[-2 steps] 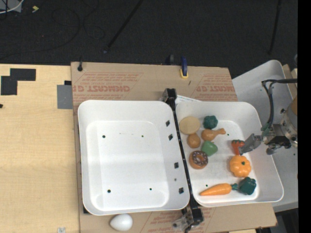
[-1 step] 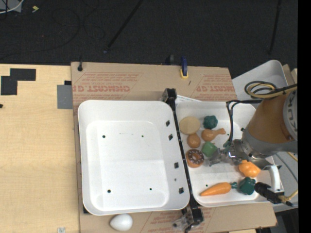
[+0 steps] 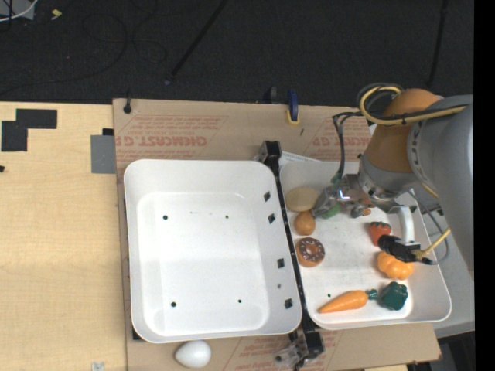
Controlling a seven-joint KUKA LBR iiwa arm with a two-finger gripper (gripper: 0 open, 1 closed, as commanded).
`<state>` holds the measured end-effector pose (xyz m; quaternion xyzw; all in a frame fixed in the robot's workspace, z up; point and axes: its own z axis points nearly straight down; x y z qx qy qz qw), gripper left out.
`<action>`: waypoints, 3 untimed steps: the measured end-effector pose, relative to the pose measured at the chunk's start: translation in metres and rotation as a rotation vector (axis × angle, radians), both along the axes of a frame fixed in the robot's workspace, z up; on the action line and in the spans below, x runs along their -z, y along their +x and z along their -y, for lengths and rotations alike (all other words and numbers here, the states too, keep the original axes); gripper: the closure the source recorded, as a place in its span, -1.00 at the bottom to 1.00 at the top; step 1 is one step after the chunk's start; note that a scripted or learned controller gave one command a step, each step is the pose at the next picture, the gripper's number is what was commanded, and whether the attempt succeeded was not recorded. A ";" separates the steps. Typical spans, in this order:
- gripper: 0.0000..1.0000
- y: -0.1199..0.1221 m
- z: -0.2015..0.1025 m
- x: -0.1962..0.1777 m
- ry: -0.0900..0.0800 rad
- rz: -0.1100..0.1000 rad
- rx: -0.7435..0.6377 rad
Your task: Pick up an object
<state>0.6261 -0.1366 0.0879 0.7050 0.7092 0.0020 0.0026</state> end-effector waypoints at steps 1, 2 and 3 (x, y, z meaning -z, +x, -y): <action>-1.00 0.006 -0.022 -0.002 -0.009 -0.017 0.013; 1.00 0.008 -0.029 -0.010 0.000 -0.011 0.006; 1.00 0.021 -0.059 -0.228 -0.001 0.011 0.002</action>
